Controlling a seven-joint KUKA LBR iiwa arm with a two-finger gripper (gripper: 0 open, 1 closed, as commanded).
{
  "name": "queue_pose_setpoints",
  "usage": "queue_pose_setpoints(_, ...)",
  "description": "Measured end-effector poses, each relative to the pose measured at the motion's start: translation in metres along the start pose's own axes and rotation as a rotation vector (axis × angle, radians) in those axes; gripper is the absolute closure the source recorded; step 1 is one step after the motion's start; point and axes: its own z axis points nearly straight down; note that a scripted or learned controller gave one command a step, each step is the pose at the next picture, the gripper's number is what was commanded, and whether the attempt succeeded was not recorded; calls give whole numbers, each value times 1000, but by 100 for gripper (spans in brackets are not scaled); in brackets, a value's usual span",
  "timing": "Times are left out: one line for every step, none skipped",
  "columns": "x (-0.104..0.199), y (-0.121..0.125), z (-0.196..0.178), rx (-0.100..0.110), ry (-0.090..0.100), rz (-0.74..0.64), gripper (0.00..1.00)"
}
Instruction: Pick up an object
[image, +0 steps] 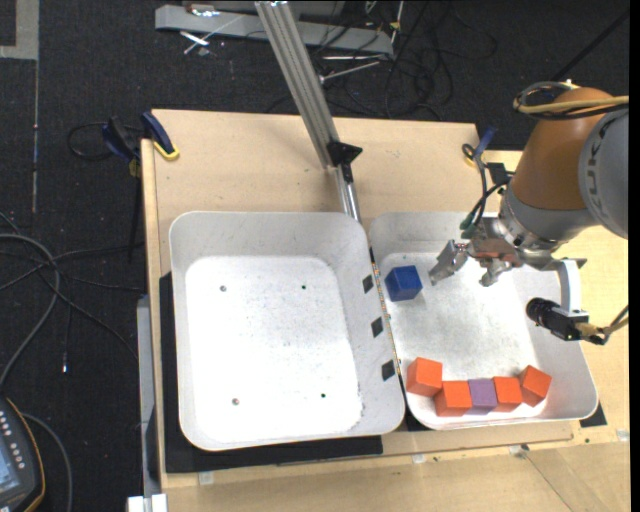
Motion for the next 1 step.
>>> queue_pose_setpoints(-58, 25, 27, -10, -4, 3, 0)
